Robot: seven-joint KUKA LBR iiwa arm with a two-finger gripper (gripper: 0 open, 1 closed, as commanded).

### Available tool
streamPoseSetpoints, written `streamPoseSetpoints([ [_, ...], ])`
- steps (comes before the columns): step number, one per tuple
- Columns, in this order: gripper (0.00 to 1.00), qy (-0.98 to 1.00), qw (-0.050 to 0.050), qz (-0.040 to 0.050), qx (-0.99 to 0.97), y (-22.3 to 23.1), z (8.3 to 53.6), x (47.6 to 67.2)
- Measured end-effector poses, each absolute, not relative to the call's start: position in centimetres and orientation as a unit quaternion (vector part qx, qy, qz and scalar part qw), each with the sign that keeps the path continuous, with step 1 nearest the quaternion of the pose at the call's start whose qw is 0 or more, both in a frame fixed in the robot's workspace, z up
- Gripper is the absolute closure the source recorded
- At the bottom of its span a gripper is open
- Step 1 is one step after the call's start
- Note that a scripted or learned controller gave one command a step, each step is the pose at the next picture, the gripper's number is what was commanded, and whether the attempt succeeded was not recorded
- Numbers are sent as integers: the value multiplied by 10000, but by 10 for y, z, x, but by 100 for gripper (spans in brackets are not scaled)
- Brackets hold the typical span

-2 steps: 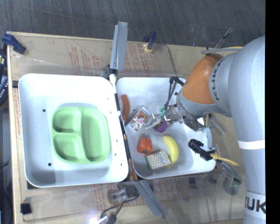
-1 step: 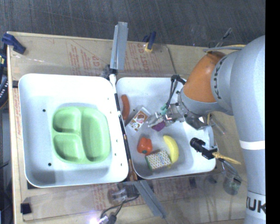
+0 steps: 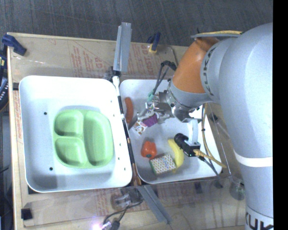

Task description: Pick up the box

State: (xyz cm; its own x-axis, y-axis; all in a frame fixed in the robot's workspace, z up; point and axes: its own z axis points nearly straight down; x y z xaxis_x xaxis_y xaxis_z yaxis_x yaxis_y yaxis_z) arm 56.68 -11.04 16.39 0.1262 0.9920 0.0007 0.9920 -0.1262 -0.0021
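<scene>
Fingers [image 3: 151,113]: we are not discerning their state, hovering above purple packet [image 3: 150,120]; box [image 3: 162,164] lying ungrasped, pickup pending.

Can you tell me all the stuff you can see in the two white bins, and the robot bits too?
bins: 2, white, side by side on the bench
divided plate: 1, green, in the left-hand bin
sausage: 1, reddish orange, right-hand bin, by the divider
pepper: 1, red, right-hand bin, middle
banana: 1, yellow, right-hand bin, beside the box
box: 1, patterned yellowish, right-hand bin, near front edge
small packet: 1, purple and white, at the tool
arm: 1, grey with orange band, from the right
tool: 1, metal, over the right-hand bin
</scene>
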Motion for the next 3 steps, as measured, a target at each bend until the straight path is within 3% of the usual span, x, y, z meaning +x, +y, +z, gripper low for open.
streamPoseSetpoints([
  [1, 100, -7294, 9, 5, -6840, -86, 215, 591],
  [2, 100, -8324, 23, 8, -5541, -75, 210, 593],
  [3, 100, -8290, 0, -2, -5592, -83, 268, 542],
])
